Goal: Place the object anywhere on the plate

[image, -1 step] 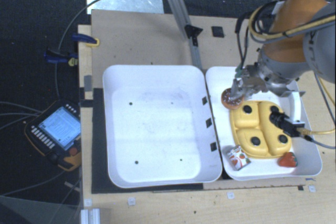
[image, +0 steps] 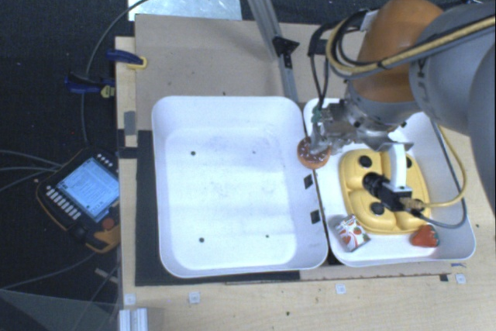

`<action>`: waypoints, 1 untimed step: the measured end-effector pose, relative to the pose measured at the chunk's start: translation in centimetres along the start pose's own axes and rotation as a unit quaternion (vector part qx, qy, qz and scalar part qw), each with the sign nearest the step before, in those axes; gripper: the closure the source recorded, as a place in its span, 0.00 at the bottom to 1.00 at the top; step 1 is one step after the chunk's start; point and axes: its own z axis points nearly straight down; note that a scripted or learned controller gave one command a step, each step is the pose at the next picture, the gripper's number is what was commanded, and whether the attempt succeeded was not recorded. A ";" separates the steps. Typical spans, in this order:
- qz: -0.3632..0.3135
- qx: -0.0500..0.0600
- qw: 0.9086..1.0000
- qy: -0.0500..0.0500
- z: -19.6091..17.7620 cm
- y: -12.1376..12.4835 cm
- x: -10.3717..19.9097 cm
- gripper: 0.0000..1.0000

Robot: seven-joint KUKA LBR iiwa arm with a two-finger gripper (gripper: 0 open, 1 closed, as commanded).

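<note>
The hand grips one brown donut beside one yellow plate, two bins.

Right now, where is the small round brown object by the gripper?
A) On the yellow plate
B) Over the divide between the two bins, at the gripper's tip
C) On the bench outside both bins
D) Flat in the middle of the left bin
B: the round brown object sits at the gripper tip, above the adjoining bin rims, left of the yellow plate.
</note>
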 end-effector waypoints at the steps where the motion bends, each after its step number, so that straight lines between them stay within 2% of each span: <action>1: 0.000 0.000 1.000 0.000 0.9 -0.4 5.9 1.00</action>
